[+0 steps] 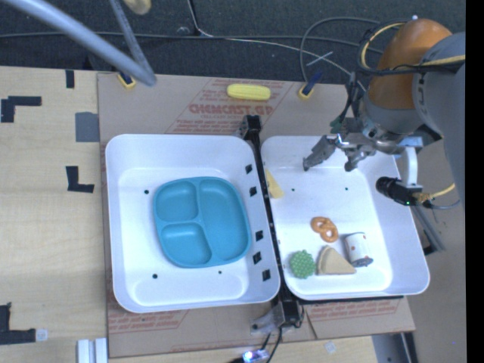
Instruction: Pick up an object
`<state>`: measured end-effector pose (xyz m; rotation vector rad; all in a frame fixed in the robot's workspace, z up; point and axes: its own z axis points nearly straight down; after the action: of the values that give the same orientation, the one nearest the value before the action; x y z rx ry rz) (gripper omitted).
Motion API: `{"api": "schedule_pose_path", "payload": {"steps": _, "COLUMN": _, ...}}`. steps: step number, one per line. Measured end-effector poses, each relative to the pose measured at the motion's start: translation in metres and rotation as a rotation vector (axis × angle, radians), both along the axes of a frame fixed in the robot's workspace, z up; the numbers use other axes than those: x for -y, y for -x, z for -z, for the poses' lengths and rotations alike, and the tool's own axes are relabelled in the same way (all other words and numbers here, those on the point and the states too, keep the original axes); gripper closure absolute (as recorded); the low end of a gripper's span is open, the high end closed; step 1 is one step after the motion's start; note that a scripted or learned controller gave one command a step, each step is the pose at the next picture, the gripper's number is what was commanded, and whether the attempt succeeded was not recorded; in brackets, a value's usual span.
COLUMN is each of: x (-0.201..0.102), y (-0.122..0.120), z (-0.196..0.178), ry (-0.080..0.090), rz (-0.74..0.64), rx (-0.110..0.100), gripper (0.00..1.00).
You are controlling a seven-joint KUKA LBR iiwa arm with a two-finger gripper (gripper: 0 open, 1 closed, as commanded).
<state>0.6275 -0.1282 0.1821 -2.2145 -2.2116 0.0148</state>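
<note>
My gripper (333, 159) hangs over the back part of the right bin (401, 225), its two fingers (315, 157) spread apart and open with nothing between them. Nearer the front of that bin lie an orange pretzel (324, 228), a green knobbly ball (302, 264), a tan wedge like a sandwich slice (333, 262) and a small white cylinder with a dark end (356, 247). A pale yellow piece (273, 185) rests against the bin's left wall. All of these lie in front of and below the gripper, apart from it.
The left bin (121, 203) holds a blue divided plate (202, 221). A yellow banana-shaped item (248, 91) lies on the cardboard behind the bins. Cables loop behind the arm at the top right. A black divider (261, 195) runs between the bins.
</note>
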Motion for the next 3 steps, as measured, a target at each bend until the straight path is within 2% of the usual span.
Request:
{"api": "schedule_pose_path", "payload": {"steps": 1, "x": 0.0, "y": -0.003, "z": -0.008, "ry": 0.002, "rz": -0.003, "rx": 0.014, "gripper": 0.0}}
{"api": "schedule_pose_path", "payload": {"steps": 2, "x": 0.005, "y": 0.006, "z": 0.049, "ry": 0.002, "rz": -0.002, "rx": 0.008, "gripper": 0.0}}
{"api": "schedule_pose_path", "payload": {"steps": 3, "x": 0.005, "y": 0.006, "z": 0.1, "ry": 0.004, "rz": -0.004, "rx": 0.015, "gripper": 0.0}}
